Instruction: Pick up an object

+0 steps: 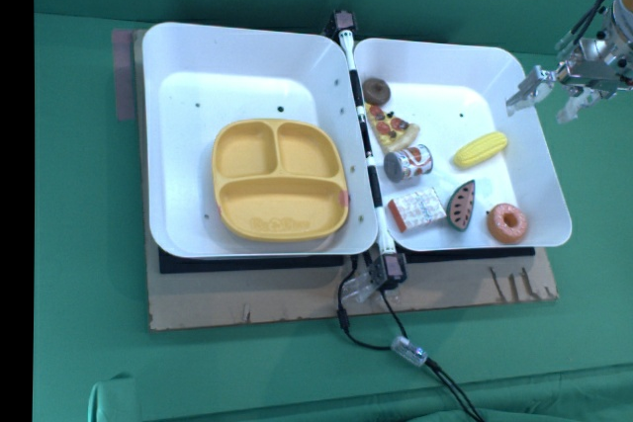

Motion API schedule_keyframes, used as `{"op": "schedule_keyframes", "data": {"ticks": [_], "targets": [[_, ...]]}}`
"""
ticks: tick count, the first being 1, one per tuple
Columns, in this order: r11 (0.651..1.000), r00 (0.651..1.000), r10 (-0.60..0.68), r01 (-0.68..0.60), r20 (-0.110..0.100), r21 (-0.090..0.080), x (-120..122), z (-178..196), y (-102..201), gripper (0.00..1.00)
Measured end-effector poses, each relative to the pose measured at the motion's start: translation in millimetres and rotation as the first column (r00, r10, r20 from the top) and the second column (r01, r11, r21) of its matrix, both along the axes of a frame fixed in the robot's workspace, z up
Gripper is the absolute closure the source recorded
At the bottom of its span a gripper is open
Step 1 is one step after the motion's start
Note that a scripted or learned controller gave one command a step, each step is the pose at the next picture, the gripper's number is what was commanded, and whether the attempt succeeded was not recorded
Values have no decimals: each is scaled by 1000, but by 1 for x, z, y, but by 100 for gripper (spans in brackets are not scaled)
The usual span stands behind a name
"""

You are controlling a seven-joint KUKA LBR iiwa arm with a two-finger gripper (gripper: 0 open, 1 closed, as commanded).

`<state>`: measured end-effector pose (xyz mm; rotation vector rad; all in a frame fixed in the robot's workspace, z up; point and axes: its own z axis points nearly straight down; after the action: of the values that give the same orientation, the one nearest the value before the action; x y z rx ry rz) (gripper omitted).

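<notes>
The right bin [465,74] holds several toy foods: a yellow corn cob [481,149], an orange donut [507,222], a watermelon slice [461,205], a small can [408,162], a pizza slice [389,127], a brown chocolate donut [376,92] and a white cracker-like block [416,210]. My gripper [552,98] hangs above the bin's right rim, up and to the right of the corn. Its fingers are spread open with nothing between them.
The left bin [188,64] holds a yellow three-compartment plate [280,179]. A black-and-white rod [361,128] runs along the seam between the bins, with a cable [396,331] trailing off the front of the brown board onto the green cloth.
</notes>
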<state>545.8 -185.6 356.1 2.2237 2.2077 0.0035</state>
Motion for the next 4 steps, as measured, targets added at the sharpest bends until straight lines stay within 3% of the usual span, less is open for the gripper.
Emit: {"op": "schedule_keyframes", "data": {"ticks": [1,2,3,4], "targets": [[1000,1000,2,-2,-2,-2,45,-133,-3,0],[1000,1000,4,-3,8,-4,113,-169,-3,0],[1000,1000,3,-3,-11,-10,154,-170,36,0],[1000,1000,-1,1,-1,-4,157,-151,39,100]]}}
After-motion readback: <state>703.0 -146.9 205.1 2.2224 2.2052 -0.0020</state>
